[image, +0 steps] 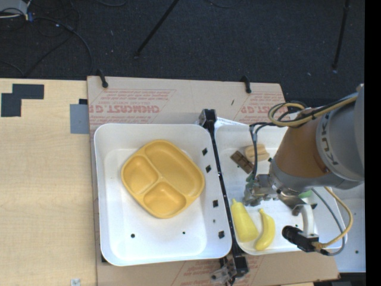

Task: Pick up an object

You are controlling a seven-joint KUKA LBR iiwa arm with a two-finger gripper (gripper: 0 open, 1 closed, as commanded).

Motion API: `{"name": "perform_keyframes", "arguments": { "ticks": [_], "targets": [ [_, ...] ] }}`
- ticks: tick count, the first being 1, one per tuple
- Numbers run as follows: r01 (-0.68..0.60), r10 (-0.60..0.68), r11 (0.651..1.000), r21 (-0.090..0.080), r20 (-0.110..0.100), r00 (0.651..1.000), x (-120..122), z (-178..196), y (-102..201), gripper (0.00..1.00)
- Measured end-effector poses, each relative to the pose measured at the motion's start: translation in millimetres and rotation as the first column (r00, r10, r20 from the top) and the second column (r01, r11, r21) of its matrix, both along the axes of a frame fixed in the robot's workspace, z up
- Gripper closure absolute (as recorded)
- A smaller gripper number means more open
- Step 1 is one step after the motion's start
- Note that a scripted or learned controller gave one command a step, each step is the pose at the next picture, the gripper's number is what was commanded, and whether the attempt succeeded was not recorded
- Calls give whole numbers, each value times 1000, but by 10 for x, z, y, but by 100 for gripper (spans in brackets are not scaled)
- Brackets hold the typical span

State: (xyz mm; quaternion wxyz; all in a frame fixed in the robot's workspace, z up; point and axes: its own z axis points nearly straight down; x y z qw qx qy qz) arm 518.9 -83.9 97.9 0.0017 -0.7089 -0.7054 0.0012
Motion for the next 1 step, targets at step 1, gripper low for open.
{"name": "perform_keyframes", "arguments": {
  "ticks": [1],
  "targets": [
    [-2,2,1000,-1,5,1000,48,563,-96,100]
  ]
}}
